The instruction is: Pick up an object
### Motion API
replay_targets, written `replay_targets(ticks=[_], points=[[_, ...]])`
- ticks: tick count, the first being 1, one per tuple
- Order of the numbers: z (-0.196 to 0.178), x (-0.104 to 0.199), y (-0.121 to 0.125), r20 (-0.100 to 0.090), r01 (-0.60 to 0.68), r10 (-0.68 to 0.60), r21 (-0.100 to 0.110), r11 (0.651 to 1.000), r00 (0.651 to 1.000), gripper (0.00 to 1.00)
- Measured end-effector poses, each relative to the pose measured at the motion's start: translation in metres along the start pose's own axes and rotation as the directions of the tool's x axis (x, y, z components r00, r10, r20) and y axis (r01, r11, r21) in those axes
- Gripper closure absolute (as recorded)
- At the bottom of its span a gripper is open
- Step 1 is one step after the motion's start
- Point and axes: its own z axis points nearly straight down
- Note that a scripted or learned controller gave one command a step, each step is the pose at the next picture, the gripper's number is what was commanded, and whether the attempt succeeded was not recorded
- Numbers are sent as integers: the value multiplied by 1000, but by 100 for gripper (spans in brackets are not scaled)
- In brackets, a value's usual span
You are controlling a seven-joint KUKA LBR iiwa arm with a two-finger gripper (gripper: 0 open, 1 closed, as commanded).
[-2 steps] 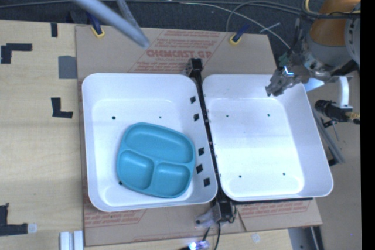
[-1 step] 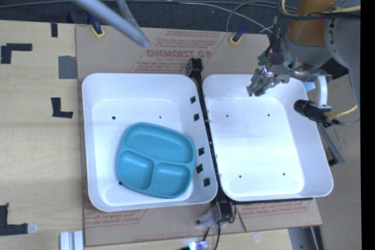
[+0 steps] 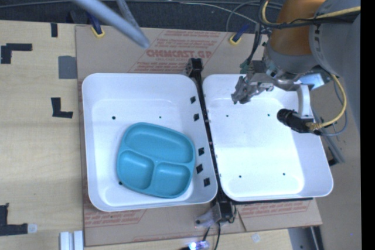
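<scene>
Near the right bin's [image 3: 316, 184] far edge, the hand's [image 3: 241, 96] grip cannot be told.

Grey arm [image 3: 343, 20] with orange band [image 3: 304, 9], yellow and black cables [image 3: 340, 105] looping round wrist, small dark metal fingers [image 3: 241, 93].

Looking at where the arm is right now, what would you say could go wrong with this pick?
1. The gripper hangs over the right bin, while the blue divided plate lies in the left bin; closing here would likely grab nothing.
2. Crossing over, the fingers could clip the black divider between the bins.
3. The plate is wide, shallow and lies flat, so a two-finger grasp may slip off its rim.
</scene>
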Motion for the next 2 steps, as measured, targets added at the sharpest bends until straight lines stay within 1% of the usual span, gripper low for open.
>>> replay_targets(ticks=[1, 2], points=[[-4, 60, -12, 0, -1, 1, 0, 1000, 1000, 100], [4, 106, -21, 0, 1, -1, 1, 1000, 1000, 100]])
